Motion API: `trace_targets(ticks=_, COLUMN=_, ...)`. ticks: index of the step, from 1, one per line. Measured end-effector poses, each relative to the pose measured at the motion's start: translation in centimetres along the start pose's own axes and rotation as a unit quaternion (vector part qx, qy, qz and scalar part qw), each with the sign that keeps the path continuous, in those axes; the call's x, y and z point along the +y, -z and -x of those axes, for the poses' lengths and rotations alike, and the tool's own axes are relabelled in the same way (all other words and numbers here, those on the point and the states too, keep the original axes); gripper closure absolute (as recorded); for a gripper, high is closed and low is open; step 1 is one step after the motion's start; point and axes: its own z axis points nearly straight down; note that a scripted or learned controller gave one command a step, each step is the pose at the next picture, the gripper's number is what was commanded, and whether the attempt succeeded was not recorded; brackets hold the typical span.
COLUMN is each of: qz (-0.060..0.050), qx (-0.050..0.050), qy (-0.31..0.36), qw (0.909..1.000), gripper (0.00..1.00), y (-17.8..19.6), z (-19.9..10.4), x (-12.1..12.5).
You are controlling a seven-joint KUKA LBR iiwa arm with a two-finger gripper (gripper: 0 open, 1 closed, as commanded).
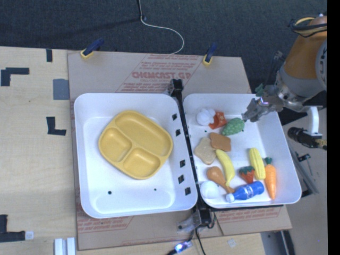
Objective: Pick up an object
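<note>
Gripper (254, 112) sits over the right bin (284, 142), at its far edge, just right of the green broccoli-like toy (232, 126). Fingers are dark and blurred against the bin wall: can't tell how far apart they are, and nothing shows between them. Whether they touch the green piece, can't tell either.

Landmark = that green piece, knobbly, rounded, matte plastic. Relative to it:
- red piece (217, 120), small and irregular, just left, touching or nearly so
- white round lump (204, 117), left of the red one
- brown flat slab (220, 142), near side and slightly left
- tan bread-slice shape (204, 151), further left and nearer
- banana (226, 165), smooth, curved, yellow, on the near side
- corn cob (257, 162), ribbed, yellow, near side and to the right
- carrot (271, 179), tapered, orange, green top, beyond the corn
- small red-and-green piece (246, 172), between banana and corn
- drumstick (218, 176), glossy brown, left of the banana
- white egg shape (209, 189) and blue bottle (247, 191) lying on its side, at the bin's near edge

Left bin (85, 158), well left of the green piece: one yellow tray (135, 144), three compartments, rounded corners, smooth plastic, turned at an angle.

Both bins sit on a cardboard sheet (154, 73).
</note>
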Motion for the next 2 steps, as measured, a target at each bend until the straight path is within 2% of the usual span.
trace_targets(ticks=1, qz=-0.001, qx=0.001, qy=0.0, qw=1.0, gripper=1.0, y=2.3, z=0.0, x=0.1)
trace_targets(ticks=2, qz=-0.003, qx=0.001, qy=0.002, qw=1.0, gripper=1.0, y=2.3, z=-5.2, x=-0.9)
